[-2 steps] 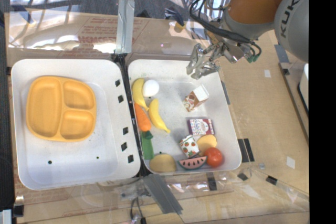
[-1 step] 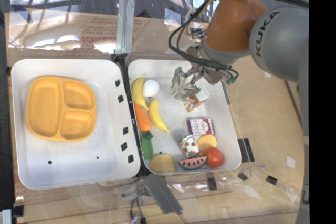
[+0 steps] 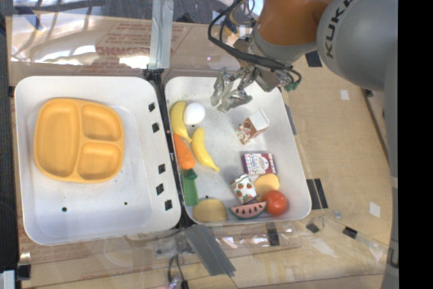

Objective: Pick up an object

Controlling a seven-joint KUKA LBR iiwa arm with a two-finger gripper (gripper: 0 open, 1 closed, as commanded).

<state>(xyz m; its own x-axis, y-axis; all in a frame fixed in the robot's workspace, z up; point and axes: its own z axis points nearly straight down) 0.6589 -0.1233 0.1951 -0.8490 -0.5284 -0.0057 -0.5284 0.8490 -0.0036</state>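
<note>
Camera view: the tool (image 3: 229,97) is being held released, fingers spread with nothing between them, over the right bin (image 3: 291,145), near a white egg (image 3: 194,114), two bananas (image 3: 201,147) and other toy food.

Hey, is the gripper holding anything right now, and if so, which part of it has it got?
Nothing is held. The gripper hangs open over bare floor at the back of the right bin, with nothing between its fingers; the white egg lies just beside it.
</note>
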